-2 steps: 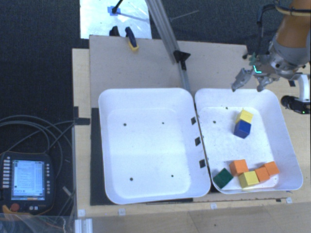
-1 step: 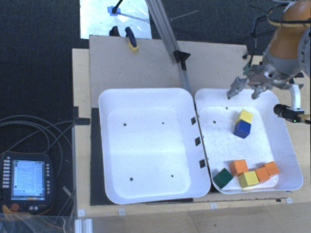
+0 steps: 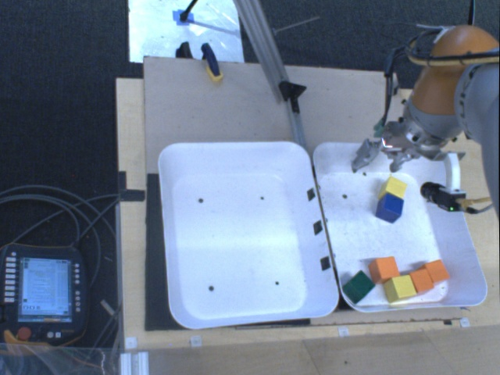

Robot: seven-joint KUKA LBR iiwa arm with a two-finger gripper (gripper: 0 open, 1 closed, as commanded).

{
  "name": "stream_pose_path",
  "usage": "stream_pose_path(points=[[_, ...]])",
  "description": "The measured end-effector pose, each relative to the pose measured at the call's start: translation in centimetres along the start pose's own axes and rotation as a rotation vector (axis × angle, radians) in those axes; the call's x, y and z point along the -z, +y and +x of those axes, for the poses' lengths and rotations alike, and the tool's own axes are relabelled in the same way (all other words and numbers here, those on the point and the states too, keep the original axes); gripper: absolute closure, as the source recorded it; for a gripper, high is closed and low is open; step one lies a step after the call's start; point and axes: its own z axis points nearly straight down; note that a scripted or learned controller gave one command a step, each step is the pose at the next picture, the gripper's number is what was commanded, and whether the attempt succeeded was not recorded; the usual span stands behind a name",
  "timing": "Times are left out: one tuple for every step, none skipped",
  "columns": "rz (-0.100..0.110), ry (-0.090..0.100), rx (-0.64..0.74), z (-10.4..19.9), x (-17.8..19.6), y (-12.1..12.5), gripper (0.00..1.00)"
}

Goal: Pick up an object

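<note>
- White, smooth plastic forms two shallow bins with rounded corners: the left bin [image 3: 242, 233] fills the frame's centre, the right bin [image 3: 461, 264] sits touching it at lower right.
- No brand, label or writing can be read anywhere; the teach pendant [image 3: 41, 291] at lower left has a lit screen too small to read.
- Grey metal gripper [image 3: 380, 154] hangs over the upper part of the right bin, its two fingers spread apart with nothing between them.
- Small blocks with flat faces lie in the right bin: a yellow cube [image 3: 394, 187] touches a blue cube [image 3: 389, 208] just below the gripper.
- Along the bin's lower edge sit a green cube [image 3: 358, 286], an orange cube [image 3: 383, 269], a second yellow cube [image 3: 400, 288] and two more orange blocks [image 3: 429, 275], packed close.
- Matte brown board [image 3: 226, 104] lies under the bins, on a dark, coarse-textured floor.
- Black cables [image 3: 74, 209] loop at left.
</note>
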Motion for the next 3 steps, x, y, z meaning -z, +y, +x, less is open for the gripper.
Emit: stream_pose_path(points=[[-0.001, 0.000, 0.000, 0.0, -4.7, 0.0, 0.00], [-0.009, -0.001, 0.001, 0.0, -3.2, 0.2, 1.00], [-0.012, -0.002, 0.000, -0.3, 3.1, 1.2, 1.00]])
